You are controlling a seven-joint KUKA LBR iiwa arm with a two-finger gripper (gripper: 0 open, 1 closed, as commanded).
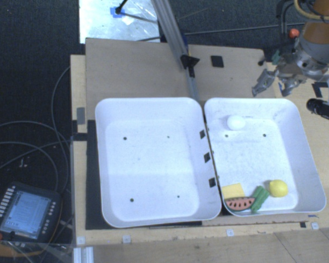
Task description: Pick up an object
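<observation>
The right bin (pixel 304 141) holds a white egg-like ball (pixel 236 123) near its far left corner. Along its near edge lie a yellow block (pixel 233 190), a watermelon slice (pixel 239 204), a green pod-shaped piece (pixel 259 198) and a yellow lemon (pixel 278 188). My gripper (pixel 275 86) hangs above the bin's far rim at the upper right, fingers spread apart and open, with nothing between them.
The left bin (pixel 107 147) sits beside the right one, joined by black clips (pixel 206 157). A metal pole (pixel 172 26) slants across the back. A teach pendant (pixel 23 210) and cables lie at the lower left on the floor.
</observation>
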